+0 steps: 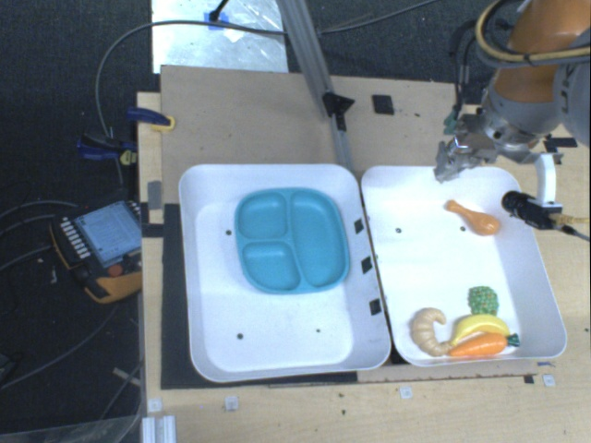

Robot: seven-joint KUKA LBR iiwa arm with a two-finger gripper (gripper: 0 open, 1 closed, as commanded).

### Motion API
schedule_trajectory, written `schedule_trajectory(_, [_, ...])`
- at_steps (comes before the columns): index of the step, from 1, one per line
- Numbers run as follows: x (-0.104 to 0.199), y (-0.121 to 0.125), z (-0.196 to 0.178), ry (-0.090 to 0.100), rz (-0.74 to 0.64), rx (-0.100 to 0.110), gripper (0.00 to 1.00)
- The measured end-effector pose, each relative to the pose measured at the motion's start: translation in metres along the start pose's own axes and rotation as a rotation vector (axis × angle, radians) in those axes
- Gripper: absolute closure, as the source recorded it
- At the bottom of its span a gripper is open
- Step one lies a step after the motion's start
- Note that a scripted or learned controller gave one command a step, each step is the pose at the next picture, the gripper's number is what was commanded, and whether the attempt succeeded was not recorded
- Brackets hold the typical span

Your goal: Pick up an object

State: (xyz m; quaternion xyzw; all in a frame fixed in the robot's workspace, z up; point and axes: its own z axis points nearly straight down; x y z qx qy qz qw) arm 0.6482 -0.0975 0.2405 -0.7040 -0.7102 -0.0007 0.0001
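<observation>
Lying alone near the far side of the right bin (406, 275), the drumstick toy (475, 217) looks the easiest pick, with bare floor all round it. A croissant (428, 329), banana (480, 327), carrot (480, 345) and broccoli (482, 298) crowd the near corner, touching one another. The gripper (453, 162) hovers over the bin's far rim, beside the drumstick, grasping nothing; its opening cannot be told. A blue divided plate (291, 239) sits in the left bin (208, 330).
</observation>
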Motion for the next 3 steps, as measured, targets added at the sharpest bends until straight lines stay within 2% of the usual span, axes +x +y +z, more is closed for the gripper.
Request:
schedule_trajectory(2, [0.101, -0.004, 0.018, 0.001, -0.002, 0.000, 1.00])
schedule_trajectory(3, [0.161, -0.018, 0.024, 0.001, -0.002, 0.001, 1.00])
